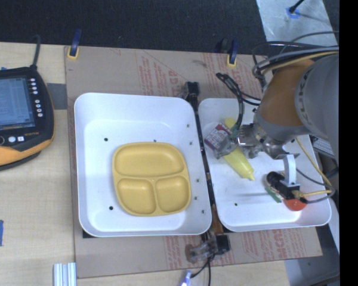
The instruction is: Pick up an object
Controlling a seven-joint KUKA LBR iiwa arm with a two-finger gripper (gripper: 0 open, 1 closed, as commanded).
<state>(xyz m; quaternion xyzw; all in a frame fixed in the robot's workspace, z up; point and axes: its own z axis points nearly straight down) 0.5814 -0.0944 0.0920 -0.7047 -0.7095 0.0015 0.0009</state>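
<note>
Yellow plastic piece (241, 164) lies in the right bin (250, 213), tapered end pointing lower right, just beside a crinkly packet (216, 137). Gripper (246, 140) is at its upper end; open or closed, can't tell. It looks light, stiff and smooth, maybe slippery. Best to grab it across the thicker middle, not the tip.

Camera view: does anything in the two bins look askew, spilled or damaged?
Nothing stands out. The plate lies flat in the left bin, a little turned. In the right bin, a yellow piece and a packet lie loose; nothing looks spilled or broken.
</note>
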